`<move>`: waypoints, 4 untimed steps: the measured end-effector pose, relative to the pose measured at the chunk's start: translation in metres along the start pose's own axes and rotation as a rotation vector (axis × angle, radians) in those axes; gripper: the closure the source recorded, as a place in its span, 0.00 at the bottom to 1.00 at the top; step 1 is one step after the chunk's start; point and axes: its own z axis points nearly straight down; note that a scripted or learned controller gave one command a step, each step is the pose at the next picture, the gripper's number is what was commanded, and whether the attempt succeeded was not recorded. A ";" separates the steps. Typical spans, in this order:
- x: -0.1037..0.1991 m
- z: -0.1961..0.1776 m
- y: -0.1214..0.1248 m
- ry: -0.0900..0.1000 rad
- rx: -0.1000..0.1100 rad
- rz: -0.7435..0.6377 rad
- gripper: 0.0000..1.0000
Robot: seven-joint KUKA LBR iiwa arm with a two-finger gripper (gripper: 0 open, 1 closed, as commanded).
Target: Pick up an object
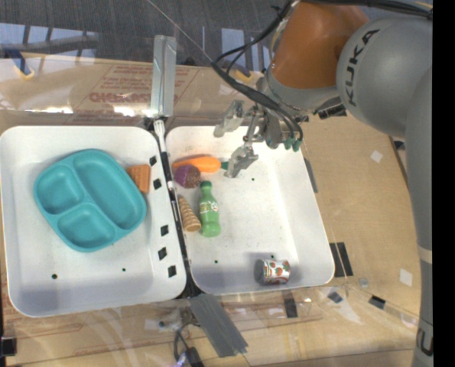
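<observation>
Robotics lab test cell. Evidence: grey industrial KUKA arm with orange band point(342, 52) and loose black cabling over a cardboard-covered bench point(365, 197); two shallow white plastic bins point(13, 228) clamped side by side; toy food props; striped blue-grey office carpet point(74, 14) beyond the bench.

1. Two bins sit side by side on the bench point(349, 197): the left bin point(28, 281) and the right bin point(303, 228).
2. In the left bin lie a divided plate point(89, 199) and, at its right, a wafer piece point(140, 177).
3. In the right bin's left part: a carrot point(196, 164), an onion point(187, 177) below it, then a cone point(187, 212) beside a bottle point(209, 209).
4. A can point(274, 271) lies near the right bin's front edge, well apart.
5. The gripper point(246, 147) hangs over the right bin's rear, just right of the carrot.
</observation>
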 end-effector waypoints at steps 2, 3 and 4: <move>0.133 0.130 0.001 -0.012 0.006 0.526 0.00; 0.131 0.122 0.005 -0.009 0.000 0.517 1.00; 0.106 0.135 0.002 0.000 -0.002 0.419 1.00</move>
